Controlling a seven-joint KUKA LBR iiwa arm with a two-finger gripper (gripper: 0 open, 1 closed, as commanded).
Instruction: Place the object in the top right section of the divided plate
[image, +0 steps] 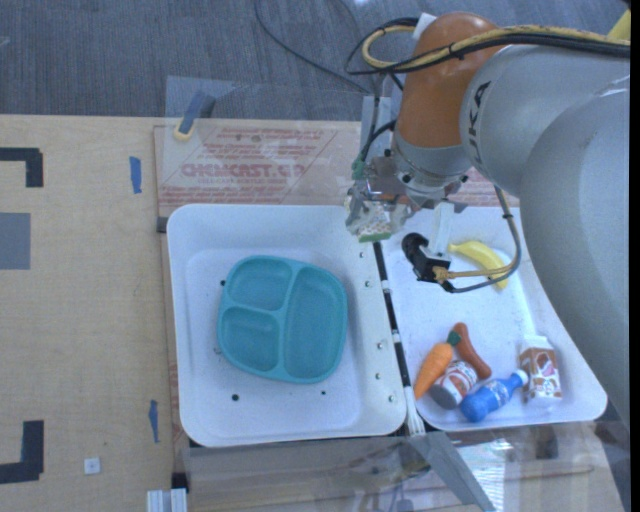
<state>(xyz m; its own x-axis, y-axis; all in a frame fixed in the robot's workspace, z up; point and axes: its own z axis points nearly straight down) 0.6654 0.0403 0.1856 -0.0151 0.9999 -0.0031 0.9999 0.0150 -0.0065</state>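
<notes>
Seemingly a small greenish object (375, 226) is pinched by the gripper (374, 222) near the bins' divider, so it could be dropped short of the plate (283, 318).

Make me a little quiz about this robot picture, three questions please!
1. Which bin holds the teal divided plate: the left bin or the right bin?
2. True or false: the banana lies on the plate.
3. Fill in: the blue bottle lies in the ____ bin, near the carrot.

Key: 1. The left bin. 2. False; it lies in the right bin. 3. Right.
</notes>
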